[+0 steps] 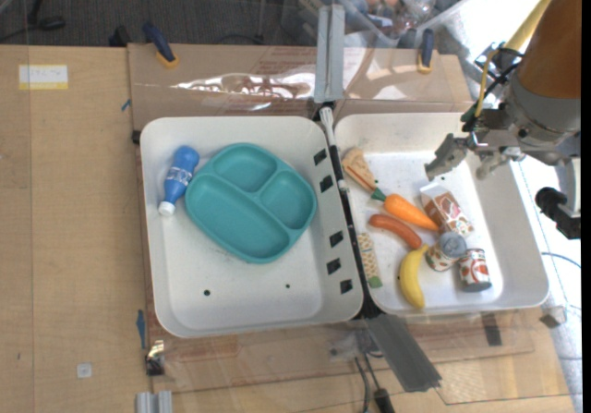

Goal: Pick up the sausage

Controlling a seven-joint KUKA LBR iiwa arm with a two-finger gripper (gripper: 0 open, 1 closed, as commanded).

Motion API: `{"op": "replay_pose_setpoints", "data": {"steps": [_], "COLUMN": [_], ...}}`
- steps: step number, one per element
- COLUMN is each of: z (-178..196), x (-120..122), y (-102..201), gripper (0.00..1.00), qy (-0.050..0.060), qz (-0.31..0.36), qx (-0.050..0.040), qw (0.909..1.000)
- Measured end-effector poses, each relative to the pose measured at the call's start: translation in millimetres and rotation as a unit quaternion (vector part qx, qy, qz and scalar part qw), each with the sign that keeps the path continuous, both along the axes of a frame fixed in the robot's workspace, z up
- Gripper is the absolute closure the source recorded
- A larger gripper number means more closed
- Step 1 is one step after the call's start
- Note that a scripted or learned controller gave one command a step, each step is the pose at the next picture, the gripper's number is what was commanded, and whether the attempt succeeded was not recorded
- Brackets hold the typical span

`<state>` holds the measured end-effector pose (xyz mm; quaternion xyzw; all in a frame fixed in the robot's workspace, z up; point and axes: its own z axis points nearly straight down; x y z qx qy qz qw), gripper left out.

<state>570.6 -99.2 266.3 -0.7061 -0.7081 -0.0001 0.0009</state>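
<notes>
Sausage [395,229] lies in right bin [526,254], just below carrot [409,210]. Jaws of gripper [468,160] spread open, holding nothing, above the bin.

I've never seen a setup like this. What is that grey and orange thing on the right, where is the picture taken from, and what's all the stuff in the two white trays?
The picture comes from one camera fixed above the bench, looking down at a slant. The grey and orange thing is a robot arm reaching in from the right; its claw hangs open above the right bin, holding nothing. That bin contains a sausage, a carrot, a banana, a small carton, a can and a few other small items. The left bin holds a teal divided plate and a blue bottle lying beside it. The arm is meant to pick up the sausage.
</notes>
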Motion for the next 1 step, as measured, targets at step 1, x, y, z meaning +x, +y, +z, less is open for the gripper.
{"op": "replay_pose_setpoints", "data": {"steps": [1], "z": [-121.8], "x": [-48.1], "y": [-16.0], "gripper": [0.00], "qy": [0.000], "qz": [-0.047], "qx": [-0.0005], "qw": [0.9989]}}
